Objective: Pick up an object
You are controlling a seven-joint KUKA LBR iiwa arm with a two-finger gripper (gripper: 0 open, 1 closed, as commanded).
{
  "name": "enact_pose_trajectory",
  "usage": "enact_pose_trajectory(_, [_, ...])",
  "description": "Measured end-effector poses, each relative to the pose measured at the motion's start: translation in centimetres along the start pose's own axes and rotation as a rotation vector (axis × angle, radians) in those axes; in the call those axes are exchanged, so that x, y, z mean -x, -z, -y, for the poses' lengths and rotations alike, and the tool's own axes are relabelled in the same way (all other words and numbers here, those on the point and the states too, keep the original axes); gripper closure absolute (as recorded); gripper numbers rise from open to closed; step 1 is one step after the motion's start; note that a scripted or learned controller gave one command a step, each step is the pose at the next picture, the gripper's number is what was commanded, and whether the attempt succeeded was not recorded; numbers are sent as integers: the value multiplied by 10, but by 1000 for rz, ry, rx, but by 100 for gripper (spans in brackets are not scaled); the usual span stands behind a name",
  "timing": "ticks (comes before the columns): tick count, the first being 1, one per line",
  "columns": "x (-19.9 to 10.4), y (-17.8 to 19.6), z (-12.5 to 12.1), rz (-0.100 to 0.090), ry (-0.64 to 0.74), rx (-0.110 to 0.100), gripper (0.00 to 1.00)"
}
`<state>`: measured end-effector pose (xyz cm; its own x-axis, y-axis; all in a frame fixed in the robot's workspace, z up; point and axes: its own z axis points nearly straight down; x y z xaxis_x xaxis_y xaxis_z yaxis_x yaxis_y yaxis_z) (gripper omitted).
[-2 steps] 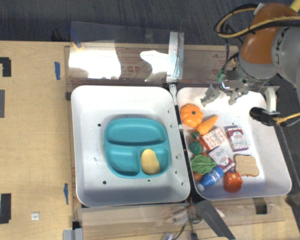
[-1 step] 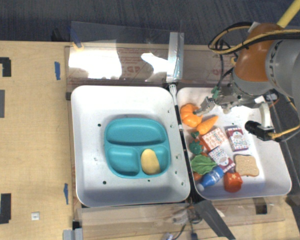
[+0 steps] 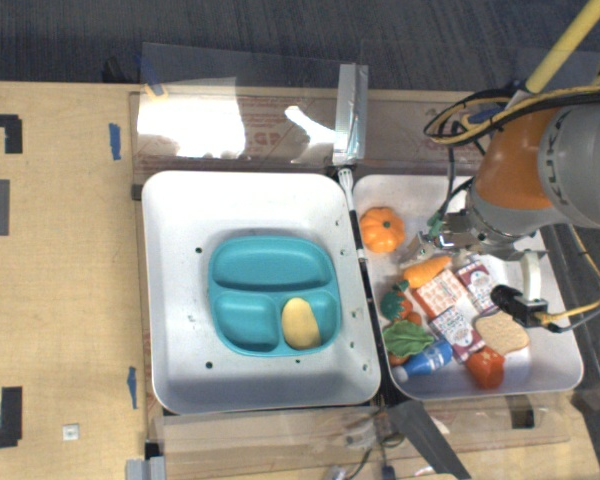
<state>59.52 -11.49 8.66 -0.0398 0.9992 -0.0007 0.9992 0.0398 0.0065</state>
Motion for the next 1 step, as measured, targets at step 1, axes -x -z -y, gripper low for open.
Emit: enact_pose_trajectory(1, [2, 10, -2, 2, -3, 4, 100])
